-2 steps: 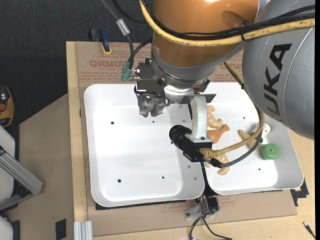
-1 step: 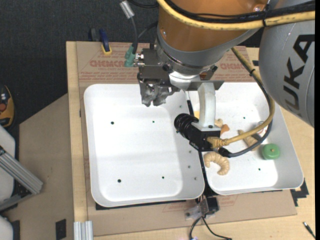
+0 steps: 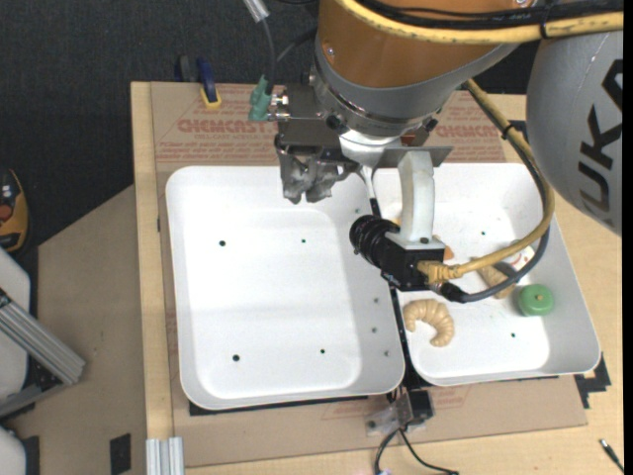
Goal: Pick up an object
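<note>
Hanging over the seam between the two bins, the arm [image 3: 435, 28] is filling the top of the camera view, its orange band and grey wrist blocking much of the far rims. The claw [image 3: 309, 178] is sitting above the far edge of the left bin [image 3: 257, 364], close to its inner corner; a grey metal cluster is showing there, but whether it is spread or pressed together I cannot tell, and nothing is showing between its tips. A white bracket [image 3: 417, 201] and a black cable bundle [image 3: 386, 250] are dangling from the wrist across the divider.

Candidates are all lying in the right bin [image 3: 564, 349]: a tan croissant-shaped toy [image 3: 432, 320] near the bin's left wall toward the front, a green round piece [image 3: 535, 301] near the right wall, and a pale object [image 3: 499, 280] between them, partly hidden by a yellow hose [image 3: 495, 258]. The cardboard-topped counter [image 3: 168, 117] is carrying both bins.

Risk, as a judgement: the claw is hovering over the bin with no candidates, well apart from the croissant, so a straight descent is likely closing on bare plastic. The hanging cables and hose are trailing over the right bin and could snag or nudge the toys. The croissant beside the wall is leaving little finger room.
</note>
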Action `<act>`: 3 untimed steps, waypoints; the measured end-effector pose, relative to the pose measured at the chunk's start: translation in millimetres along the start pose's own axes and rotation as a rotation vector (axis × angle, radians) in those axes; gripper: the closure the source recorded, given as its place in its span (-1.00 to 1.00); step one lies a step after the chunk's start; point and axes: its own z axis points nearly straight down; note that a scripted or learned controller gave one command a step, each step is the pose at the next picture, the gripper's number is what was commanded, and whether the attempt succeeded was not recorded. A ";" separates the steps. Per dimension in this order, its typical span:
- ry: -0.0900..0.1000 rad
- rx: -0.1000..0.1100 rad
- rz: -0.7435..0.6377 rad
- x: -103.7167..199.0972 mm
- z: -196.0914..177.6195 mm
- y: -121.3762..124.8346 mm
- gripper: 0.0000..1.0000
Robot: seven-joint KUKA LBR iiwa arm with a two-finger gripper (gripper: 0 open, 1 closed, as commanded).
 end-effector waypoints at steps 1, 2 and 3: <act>0.000 0.000 0.000 0.1 -14.4 0.0 1.00; -0.007 0.015 0.003 -0.6 94.0 -1.7 1.00; 0.006 -0.012 0.000 -0.1 -28.9 0.7 1.00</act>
